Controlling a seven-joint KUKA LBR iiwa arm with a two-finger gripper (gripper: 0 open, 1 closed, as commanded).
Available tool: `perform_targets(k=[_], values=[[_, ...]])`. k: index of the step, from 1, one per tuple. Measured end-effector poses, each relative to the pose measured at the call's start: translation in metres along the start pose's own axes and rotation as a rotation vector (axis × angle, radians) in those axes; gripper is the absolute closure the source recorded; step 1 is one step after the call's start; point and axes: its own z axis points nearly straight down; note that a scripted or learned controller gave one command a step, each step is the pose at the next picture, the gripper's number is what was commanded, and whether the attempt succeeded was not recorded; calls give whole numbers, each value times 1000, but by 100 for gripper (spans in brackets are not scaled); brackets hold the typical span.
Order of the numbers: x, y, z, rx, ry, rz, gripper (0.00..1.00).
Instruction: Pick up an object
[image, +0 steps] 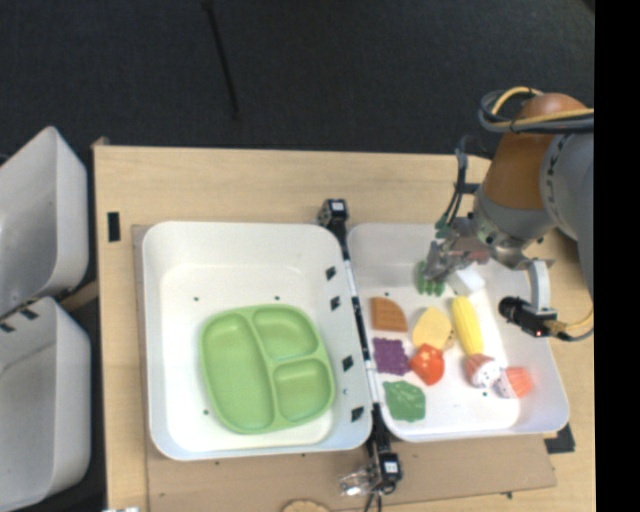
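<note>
My gripper (436, 268) hangs low over the far part of the right bin (540, 410), under the grey wrist with its orange band (520, 160). A small green piece (431, 286) lies right at its tip, and whether they touch is unclear. Toy foods lie nearer the front: a brown bread slice (389, 314), a yellow wedge (432, 328), a corn cob (466, 322), a purple piece (391, 354), a red tomato (428, 365), a green leaf (404, 400), a white and red piece (483, 372) and an orange piece (517, 381).
The left bin (170, 260) holds a green divided plate (268, 367). A ridge with black clips (352, 300) separates the two bins. A black cable part (530, 316) hangs by the right bin's right wall. White boxes (35, 230) stand at the far left.
</note>
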Motion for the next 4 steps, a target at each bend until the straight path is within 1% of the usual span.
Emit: perform_targets(k=[1,2,3,4], values=[[5,3,-59,0,0,-1,100],[4,4,-76,2,1,-3,100],[49,-22,-74,6,1,-2,100],[102,-27,-65,6,2,-4,100]])
